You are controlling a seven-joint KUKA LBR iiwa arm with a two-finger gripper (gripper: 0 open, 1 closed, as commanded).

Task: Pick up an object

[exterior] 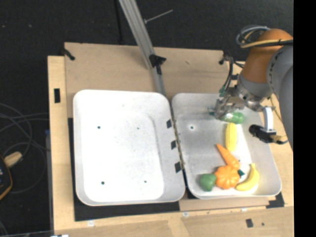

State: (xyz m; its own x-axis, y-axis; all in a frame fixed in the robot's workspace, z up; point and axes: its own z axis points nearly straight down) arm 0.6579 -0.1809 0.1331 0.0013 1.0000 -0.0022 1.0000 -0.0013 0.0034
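Pincer (226,109) over green object (236,117) — right bin (197,107)

Even overhead light, soft focus, faint shadows.

We have single fixed camera, high above desk (118,68), looking down at slant. Both white bins in frame: left bin (123,186), right bin (197,107). Arm (261,63) enters from frame's right. Moderate distance; dark floor visible around desk.

Small green object (236,117) under gripper (224,107), right bin.
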